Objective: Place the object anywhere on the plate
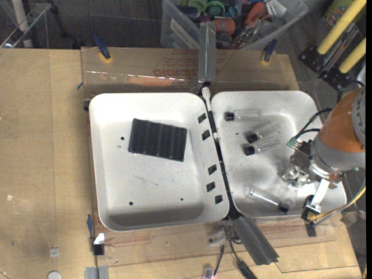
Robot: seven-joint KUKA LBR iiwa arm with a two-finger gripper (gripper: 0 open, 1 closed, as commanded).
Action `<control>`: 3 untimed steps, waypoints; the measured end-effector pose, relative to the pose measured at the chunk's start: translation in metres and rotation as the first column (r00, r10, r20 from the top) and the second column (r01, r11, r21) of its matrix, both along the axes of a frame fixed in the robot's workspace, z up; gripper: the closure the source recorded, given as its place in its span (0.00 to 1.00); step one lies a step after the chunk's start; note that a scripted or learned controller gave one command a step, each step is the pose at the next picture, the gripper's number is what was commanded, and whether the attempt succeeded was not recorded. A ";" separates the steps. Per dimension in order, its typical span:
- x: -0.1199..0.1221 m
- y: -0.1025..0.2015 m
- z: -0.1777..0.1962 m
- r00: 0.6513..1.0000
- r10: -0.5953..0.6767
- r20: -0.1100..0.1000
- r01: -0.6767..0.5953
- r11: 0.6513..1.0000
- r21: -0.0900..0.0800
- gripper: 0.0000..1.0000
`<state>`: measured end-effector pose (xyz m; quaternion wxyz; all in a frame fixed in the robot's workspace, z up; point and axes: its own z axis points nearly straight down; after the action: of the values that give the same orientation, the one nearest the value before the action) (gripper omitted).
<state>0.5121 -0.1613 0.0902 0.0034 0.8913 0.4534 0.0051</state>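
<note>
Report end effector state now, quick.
End effector: cannot be told; it hangs low over the right white bin, among the clear plastic vials with black caps.

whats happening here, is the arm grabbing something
A grey and orange robot arm is reaching from the right into the right bin, which holds several clear vials with black caps. Its gripper is low over the vials near the bin's lower right; nothing can be seen held. The dark ridged plate in the left bin has nothing on it yet.
</note>
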 end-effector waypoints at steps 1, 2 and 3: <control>-0.025 -0.037 0.000 0.998 -0.068 0.001 0.068 0.998 0.001 1.00; -0.006 0.056 -0.001 0.933 -0.360 0.000 0.360 0.933 0.003 1.00; -0.021 0.023 -0.001 0.923 -0.386 -0.004 0.386 0.923 0.007 1.00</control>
<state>0.4912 -0.1384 0.0892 0.0000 0.9631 0.2691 0.0049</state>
